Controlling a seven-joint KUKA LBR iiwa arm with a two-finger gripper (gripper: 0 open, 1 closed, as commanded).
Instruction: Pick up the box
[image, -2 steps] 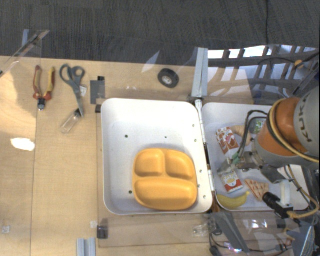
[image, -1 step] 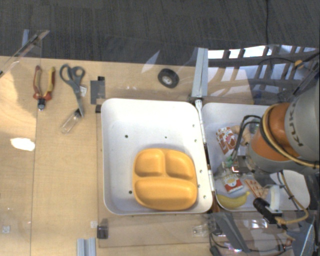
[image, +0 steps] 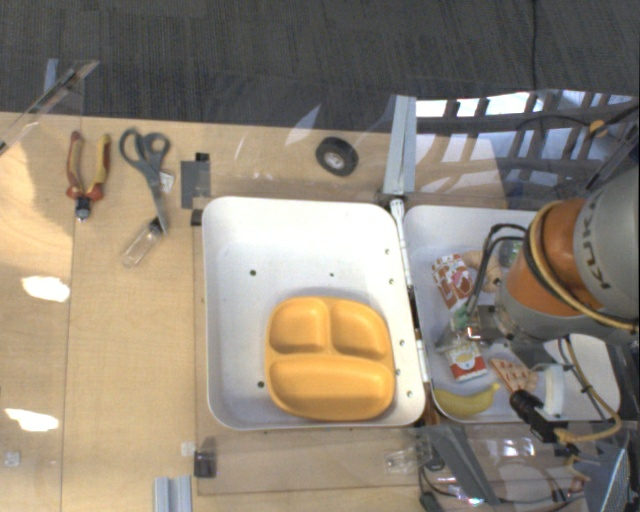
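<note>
Gripper (image: 470, 330): low in the right bin (image: 425, 225), below the grey arm (image: 590, 260) with its orange band; whether it is released or clenched cannot be told, as the wrist and cables cover it.

Box (image: 466, 362): small, red and white, lying on the right bin's floor just beside the gripper, on its near side; contact between them cannot be told.

Second red-and-white packet (image: 452, 278): same bin, toward the far side, next to the arm.

Banana (image: 465, 402): yellow, at the right bin's near edge, just below the box.

Patterned brown packet (image: 510, 375): right of the box, partly under the arm's fittings.

Left bin (image: 240, 240): holds a yellow three-part tray (image: 330, 357), lying in the near right part.

Tabletop (image: 100, 350): wooden; bears red-handled pliers (image: 84, 170), scissors (image: 150, 165) and a black tape roll (image: 337, 155), all well apart from the bins' contents.
</note>
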